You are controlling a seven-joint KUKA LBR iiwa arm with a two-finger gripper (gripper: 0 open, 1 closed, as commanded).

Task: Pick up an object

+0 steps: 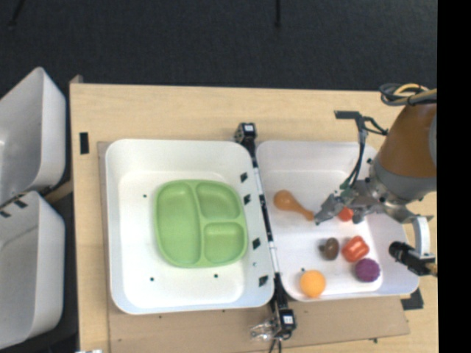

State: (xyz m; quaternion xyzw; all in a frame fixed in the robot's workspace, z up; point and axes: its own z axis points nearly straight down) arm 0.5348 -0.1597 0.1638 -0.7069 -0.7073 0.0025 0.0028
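Objects for picking lie in the right bin (pixel 294 160), with the arm's gripper (pixel 329 213) low among them.

Whether the gripper is clenched or released cannot be told; nothing is seen between its tips. An orange spoon-like piece (pixel 291 203) lies just left of it. Nearer sit a brown ball (pixel 330 248), a red piece (pixel 355 248), a purple ball (pixel 367 270) and an orange ball (pixel 313 283), close together. A small orange-red bit (pixel 345 214) shows beside the gripper. In the left bin (pixel 125 160) rests a green divided plate (pixel 200 223).
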